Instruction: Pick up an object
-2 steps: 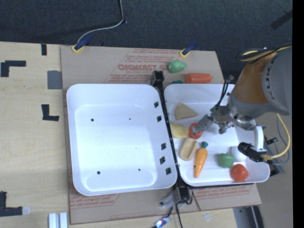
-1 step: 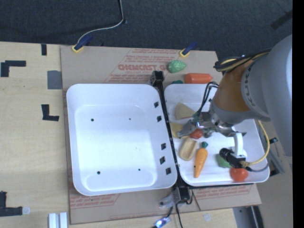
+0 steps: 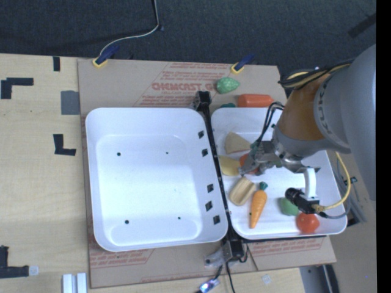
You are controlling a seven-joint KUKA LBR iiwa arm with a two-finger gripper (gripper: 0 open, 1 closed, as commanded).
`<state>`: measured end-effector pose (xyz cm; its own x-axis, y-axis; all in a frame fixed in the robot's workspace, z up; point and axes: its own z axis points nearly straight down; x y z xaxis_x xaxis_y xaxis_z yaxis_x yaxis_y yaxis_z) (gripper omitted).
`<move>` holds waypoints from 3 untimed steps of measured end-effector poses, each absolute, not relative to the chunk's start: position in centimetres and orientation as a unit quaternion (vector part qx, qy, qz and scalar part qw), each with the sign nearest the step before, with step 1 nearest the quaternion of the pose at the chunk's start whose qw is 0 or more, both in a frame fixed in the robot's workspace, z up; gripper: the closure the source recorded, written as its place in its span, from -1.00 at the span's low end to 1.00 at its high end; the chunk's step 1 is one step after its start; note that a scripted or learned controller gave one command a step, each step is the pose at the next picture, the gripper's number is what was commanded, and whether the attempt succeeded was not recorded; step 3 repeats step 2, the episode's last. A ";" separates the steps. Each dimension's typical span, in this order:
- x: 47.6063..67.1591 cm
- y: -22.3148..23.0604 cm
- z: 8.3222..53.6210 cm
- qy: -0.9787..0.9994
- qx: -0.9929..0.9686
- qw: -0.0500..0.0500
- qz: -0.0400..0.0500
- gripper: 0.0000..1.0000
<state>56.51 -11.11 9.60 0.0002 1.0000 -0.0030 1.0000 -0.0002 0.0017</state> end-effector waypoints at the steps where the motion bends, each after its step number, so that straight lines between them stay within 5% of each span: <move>1: 62.0 -0.9 19.1 0.712 0.702 0.003 0.005 1.00; 2: 59.6 -2.5 24.2 0.707 0.707 0.001 0.001 1.00; 3: 59.6 -2.5 24.2 0.707 0.707 0.001 0.001 1.00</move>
